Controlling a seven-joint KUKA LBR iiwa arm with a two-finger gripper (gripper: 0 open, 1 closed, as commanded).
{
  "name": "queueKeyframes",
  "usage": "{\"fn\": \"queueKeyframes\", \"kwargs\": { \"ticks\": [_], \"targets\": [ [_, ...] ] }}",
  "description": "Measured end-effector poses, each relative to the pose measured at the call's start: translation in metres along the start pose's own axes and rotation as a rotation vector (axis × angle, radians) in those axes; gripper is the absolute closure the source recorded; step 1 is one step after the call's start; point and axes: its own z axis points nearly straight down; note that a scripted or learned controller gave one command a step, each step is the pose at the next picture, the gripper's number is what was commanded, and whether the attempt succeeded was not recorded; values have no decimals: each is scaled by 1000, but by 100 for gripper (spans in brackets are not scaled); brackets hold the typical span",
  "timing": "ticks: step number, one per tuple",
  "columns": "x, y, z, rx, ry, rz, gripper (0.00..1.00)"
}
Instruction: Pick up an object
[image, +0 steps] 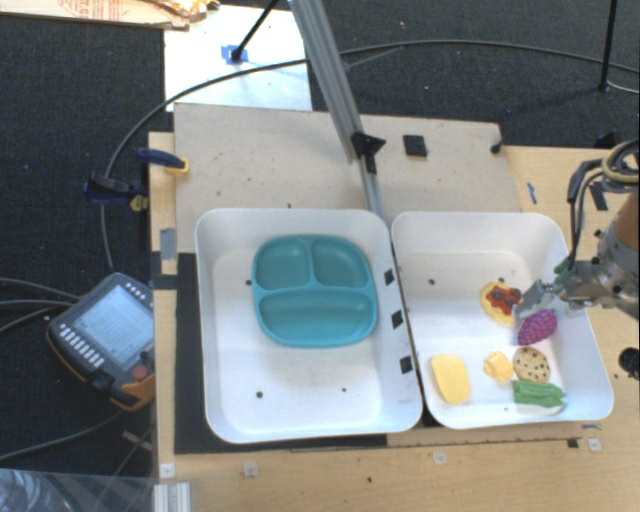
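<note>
Arm reaching in from right, hand (543, 293) low, pointing left

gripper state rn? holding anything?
Gripper: cannot be told open or closed from this view. It sits over the right bin, next to the purple grapes and pizza slice; no held object visible.

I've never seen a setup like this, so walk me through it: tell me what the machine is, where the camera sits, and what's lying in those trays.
One camera looks down at a slant on a bench. The robot arm's gripper reaches in from the right, low over the right bin. That bin holds toy food: a pizza slice, purple grapes, a cookie, a green pod and two yellow pieces. The left bin holds a teal divided plate. I can't tell whether anything is held.
</note>
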Motion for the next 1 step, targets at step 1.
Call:
{"fn": "queueKeyframes", "kwargs": {
  "ticks": [1],
  "targets": [
    [-1,7,60,2,1,-1,0]
  ]
}}
